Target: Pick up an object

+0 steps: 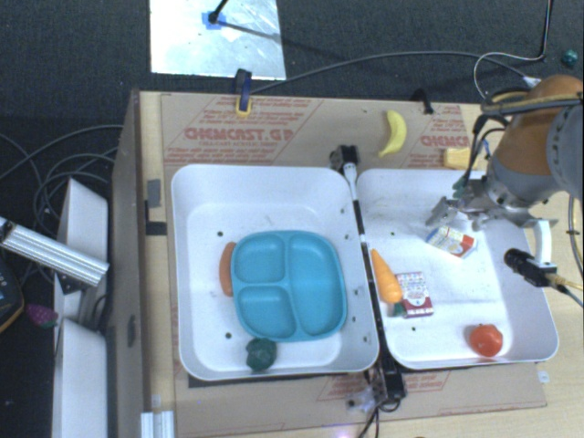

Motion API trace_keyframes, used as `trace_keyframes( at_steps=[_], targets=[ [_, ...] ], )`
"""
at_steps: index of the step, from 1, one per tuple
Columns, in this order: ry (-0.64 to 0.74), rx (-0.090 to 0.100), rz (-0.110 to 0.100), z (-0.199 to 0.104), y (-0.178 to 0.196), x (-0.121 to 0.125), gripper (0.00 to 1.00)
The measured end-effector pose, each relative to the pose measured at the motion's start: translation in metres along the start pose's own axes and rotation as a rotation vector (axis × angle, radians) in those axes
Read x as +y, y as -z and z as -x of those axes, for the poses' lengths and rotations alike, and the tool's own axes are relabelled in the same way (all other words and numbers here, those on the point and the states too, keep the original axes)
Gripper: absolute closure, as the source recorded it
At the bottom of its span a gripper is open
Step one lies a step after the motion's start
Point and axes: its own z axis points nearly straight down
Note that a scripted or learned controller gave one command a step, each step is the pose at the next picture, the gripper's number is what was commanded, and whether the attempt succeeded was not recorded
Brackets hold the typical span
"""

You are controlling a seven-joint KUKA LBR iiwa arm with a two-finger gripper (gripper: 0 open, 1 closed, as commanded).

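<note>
Two white bins sat side by side on the worktop (274,121), left bin (196,245) and right bin (529,322). Brown printed cardboard lay under them. A yellow clamp (243,91) gripped the cardboard's far edge. A shiny foil sheet (216,26) lay on the dark floor beyond. Loose cables (55,153) trailed at left, beside a grey metal bar (55,252).

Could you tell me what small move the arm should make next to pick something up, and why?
Probably a short descent straight down: the gripper hangs right above the small white packet with red print in the right white bin, apparently not yet around it. The orange carrot and red tomato lie farther off.
</note>
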Motion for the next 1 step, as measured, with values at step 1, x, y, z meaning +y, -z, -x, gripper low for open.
trace_keyframes(
  at_steps=[1],
  targets=[
    [0.003,0.003,-0.002,-0.0869,-0.0265,-0.013,0.0]
  ],
)
